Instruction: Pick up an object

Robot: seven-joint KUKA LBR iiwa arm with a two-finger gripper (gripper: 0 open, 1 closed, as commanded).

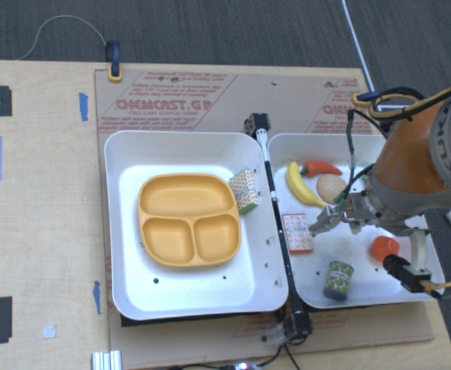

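Observation:
My gripper (323, 222) hangs low over the middle of the right bin (364, 287), just right of a pink and white packet (297, 233) that lies flat by the bin's left wall. Nothing shows between its tips. A yellow banana (302, 185), a red pepper (320, 168) and a beige round object (330, 187) lie just behind the gripper. A green can (338, 279) lies toward the front. An orange object (384, 247) sits under the wrist, partly hidden.
The left bin (121, 230) holds a yellow divided plate (189, 218) and a small patterned block (245, 190) at the plate's right edge. A black divider bar (275, 206) runs between the bins. The arm's grey and orange body (410, 168) covers the right bin's far right side.

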